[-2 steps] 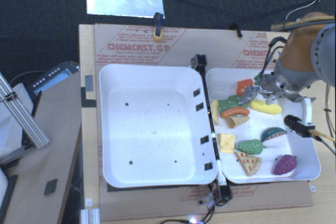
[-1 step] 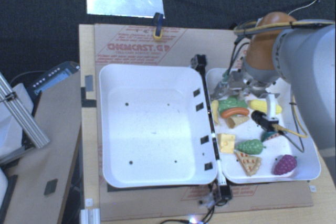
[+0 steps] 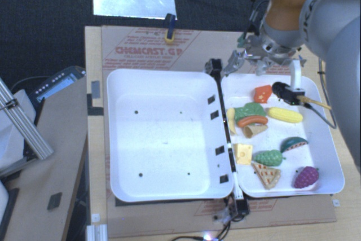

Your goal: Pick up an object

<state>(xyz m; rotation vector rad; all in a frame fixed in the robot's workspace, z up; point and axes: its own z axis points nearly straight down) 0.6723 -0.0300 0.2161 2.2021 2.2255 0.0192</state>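
My gripper (image 3: 248, 64) hangs over the far edge of the right bin (image 3: 333, 169), its fingers spread open with nothing between them. Toy food lies in that bin below it. An orange-red block (image 3: 262, 93) is nearest, just in front of the gripper. A yellow corn cob (image 3: 285, 115) lies to its right. A green piece (image 3: 249, 110) with a hot dog (image 3: 252, 120) and a tan cone (image 3: 254, 130) sit near the middle. Nearer the front are a cheese cube (image 3: 243, 153), a green pickle (image 3: 268, 157), a watermelon slice (image 3: 294, 144), a pizza slice (image 3: 266, 175) and purple grapes (image 3: 305, 176).
A yellow banana (image 3: 230, 120) lies against the divider between the bins. The left bin (image 3: 163, 138) is to the left of the divider. A blue and yellow clamp (image 3: 169, 28) sits on the cardboard behind the bins.
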